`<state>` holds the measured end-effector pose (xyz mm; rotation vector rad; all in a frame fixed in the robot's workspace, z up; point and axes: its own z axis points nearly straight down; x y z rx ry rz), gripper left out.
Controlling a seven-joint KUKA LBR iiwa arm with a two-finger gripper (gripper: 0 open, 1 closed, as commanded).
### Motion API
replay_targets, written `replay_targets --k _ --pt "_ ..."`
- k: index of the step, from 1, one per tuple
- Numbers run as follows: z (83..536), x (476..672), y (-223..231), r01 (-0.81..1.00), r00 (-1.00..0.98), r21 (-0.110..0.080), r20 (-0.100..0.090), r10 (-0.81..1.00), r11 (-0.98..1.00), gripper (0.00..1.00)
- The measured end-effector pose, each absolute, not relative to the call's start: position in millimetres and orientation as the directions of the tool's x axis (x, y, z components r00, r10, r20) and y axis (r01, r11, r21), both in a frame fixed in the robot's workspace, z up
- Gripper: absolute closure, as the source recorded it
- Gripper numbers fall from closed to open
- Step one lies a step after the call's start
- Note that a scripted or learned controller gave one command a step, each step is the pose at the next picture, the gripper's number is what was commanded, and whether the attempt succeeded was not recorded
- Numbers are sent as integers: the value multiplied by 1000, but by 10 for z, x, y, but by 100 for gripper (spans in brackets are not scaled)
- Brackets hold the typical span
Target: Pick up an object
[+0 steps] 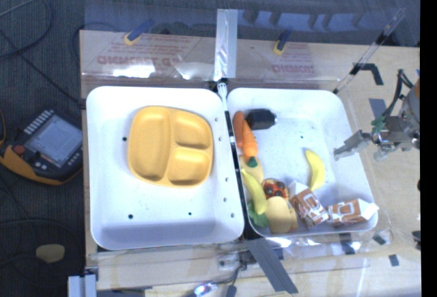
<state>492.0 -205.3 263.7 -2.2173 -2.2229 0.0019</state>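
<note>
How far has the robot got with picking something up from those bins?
It looks barely started. Nothing seems lifted yet: the carrot, the banana, the black object and the small packets all lie in the right bin, and the yellow divided tray sits in the left bin. The hand is at the bin's right edge, above none of them. Reaching in, gripping and lifting all remain.

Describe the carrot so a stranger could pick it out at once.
Take the right bin, the crowded one, and look along its left wall. The carrot lies there lengthwise, beside the black object. It is the one long orange thing; the bananas nearby are yellow.
</note>
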Motion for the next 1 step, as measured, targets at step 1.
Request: replay_targets --k 1 --pt "1265 5204 -1823 991 -130 -3 3 991 130 0"
